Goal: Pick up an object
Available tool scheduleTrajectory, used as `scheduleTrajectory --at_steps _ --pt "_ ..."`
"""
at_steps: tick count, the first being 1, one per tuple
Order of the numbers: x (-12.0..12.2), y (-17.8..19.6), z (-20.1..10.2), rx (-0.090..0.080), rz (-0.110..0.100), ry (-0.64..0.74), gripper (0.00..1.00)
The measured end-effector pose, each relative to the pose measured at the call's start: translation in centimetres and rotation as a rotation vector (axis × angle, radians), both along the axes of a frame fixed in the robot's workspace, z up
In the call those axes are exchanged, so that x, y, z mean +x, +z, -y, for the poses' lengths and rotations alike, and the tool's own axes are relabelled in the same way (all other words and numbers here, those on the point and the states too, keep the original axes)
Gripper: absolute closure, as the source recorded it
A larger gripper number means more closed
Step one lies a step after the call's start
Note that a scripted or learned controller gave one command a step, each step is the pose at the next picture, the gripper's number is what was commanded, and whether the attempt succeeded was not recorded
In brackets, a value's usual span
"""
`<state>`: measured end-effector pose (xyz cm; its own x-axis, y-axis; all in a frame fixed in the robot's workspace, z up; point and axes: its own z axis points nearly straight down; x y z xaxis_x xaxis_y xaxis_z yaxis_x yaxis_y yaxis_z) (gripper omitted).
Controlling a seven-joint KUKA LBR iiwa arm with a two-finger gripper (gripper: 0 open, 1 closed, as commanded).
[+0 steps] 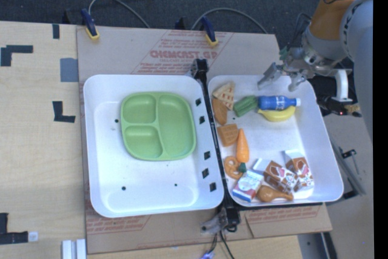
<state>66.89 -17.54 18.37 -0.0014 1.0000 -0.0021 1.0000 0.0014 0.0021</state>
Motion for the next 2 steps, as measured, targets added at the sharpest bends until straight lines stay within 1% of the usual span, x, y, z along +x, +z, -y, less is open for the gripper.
scheduleTrajectory --at_steps 1,2 --pt "-1.1 -8.4 1.2 0.000 -0.002 0.000 0.00" --pt "-6.0 -9.7 -4.9 0.002 -0.001 0.000 0.00"
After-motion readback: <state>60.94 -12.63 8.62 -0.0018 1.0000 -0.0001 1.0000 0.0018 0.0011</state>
